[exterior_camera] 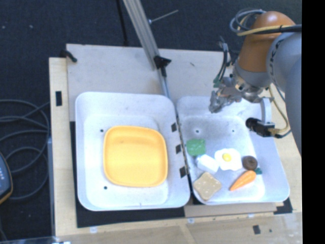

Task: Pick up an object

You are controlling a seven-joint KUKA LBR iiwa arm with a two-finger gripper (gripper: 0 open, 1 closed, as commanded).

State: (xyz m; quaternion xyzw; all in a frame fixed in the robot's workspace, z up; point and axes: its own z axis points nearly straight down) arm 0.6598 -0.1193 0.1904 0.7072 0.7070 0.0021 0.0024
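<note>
Your claw [219, 103] hangs over the far rim of the right bin [271, 187], and you cannot tell whether it is wide or narrow; nothing shows in its grip. The arm [264, 50] comes in from the right, its orange band above the wrist.

Take the right bin as your landmark. It sits on the counter [101, 65], and the left bin [86, 111] lies just beside it, edge to edge. In the left bin rests a yellow plate [135, 155], the largest thing there.

Your pickable things all crowd the right bin's near half, well apart from the claw. The toast [207, 185] lies at the near left corner. The carrot [242, 180] lies to its right, tilted. The egg [228, 159] sits near the middle of the group, touching the white block [207, 163] on its left. The green piece [196, 147] lies just beyond that block, near the bin's left wall. The donut [249, 162] sits just right of the egg, above the carrot's tip.

A metal rod [144, 29] slants across the counter behind the bins.
</note>
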